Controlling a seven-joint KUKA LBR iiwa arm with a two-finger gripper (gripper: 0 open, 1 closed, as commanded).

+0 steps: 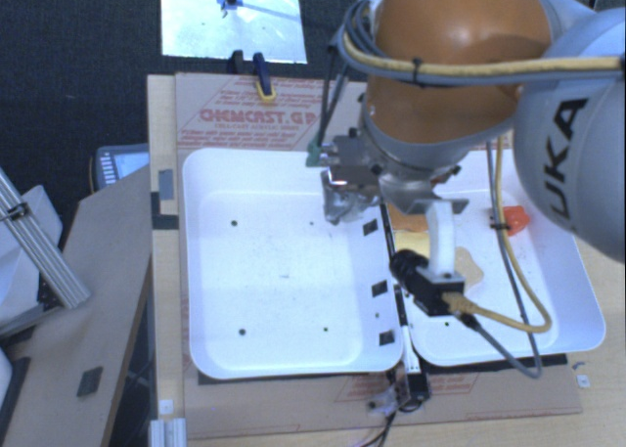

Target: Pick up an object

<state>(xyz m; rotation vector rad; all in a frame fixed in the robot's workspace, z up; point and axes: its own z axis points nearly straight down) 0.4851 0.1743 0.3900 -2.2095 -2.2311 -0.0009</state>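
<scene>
Two shallow white bins sit side by side on a brown board printed with red lettering (256,116). The left bin (274,279) has a few small dark specks on its floor. The right bin (562,323) touches it along the middle seam. A yellow-and-black clamp (262,78) grips the board's far edge. Behind it a shiny metal sheet (231,3) lies on dark carpet. At the left stands a wooden side table (93,269), with an aluminium rail (34,240) leaning across it
</scene>
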